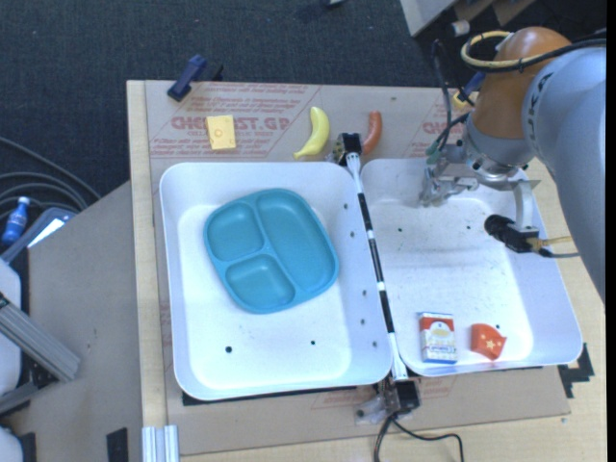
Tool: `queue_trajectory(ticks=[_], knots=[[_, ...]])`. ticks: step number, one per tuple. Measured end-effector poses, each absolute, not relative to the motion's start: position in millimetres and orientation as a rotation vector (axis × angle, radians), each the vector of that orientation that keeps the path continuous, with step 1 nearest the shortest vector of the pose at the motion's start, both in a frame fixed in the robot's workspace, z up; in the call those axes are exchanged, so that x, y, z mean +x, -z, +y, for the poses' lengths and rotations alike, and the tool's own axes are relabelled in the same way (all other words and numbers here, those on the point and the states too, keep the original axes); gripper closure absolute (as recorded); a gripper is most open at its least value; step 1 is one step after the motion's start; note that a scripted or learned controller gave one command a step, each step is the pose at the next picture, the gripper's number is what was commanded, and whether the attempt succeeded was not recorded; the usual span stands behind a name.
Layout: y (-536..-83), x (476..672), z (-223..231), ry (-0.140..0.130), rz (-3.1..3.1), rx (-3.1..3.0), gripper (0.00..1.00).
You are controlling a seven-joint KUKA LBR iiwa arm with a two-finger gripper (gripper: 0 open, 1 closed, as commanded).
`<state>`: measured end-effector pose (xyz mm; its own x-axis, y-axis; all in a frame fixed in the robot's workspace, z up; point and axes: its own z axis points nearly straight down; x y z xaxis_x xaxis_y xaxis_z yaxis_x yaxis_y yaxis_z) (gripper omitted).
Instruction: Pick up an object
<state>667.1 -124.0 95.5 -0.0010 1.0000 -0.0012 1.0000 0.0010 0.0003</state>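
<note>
My gripper [438,187] hangs over the far part of the right bin [539,287], near its back wall, under the orange band of the arm [510,85]. Nothing is visible in it. A small red, white and blue box [437,338] lies flat near the right bin's front edge. Just to the right of the box lies a small orange-red object [487,341]. Both sit well in front of the gripper and apart from it.
The left bin [192,335] holds a blue divided plate [269,248]. Behind the bins on the cardboard lie a banana [314,133], an orange sausage [372,133], a yellow block [220,134] and a blue object [187,77]. A black cable end [508,231] hangs right of the gripper.
</note>
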Motion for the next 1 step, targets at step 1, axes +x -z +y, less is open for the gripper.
queue_trajectory(ticks=[1], knots=[[-95.3,667.0,-124.0,0.002,2.222,2.22,0.0]])
